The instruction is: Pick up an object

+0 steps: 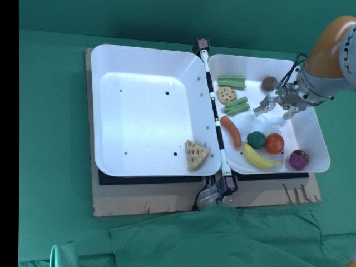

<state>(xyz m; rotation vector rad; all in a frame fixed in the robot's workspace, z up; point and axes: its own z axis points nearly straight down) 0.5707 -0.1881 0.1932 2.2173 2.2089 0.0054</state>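
Plainly the gripper (276, 105) hangs over the right bin (311, 135) with its fingers spread apart and nothing between them. No single object is named, so the choice is a judgement from what lies nearest. Just below the fingers sit the tomato (274, 143) and the broccoli (256, 139), touching each other; both look like light, hard toy food, and the tomato's round, smooth skin would likely slip unless the fingers close across its widest part. The brown ball (269, 83) lies just above the fingers, apart from its neighbours, which probably makes it the easier take. Further off toward the divider are the green beans (237, 105), the cookie (226, 94) and the sausage (231, 131); the beans and sausage are best pinched across their narrow width. The banana (260, 158) lies beyond the broccoli.
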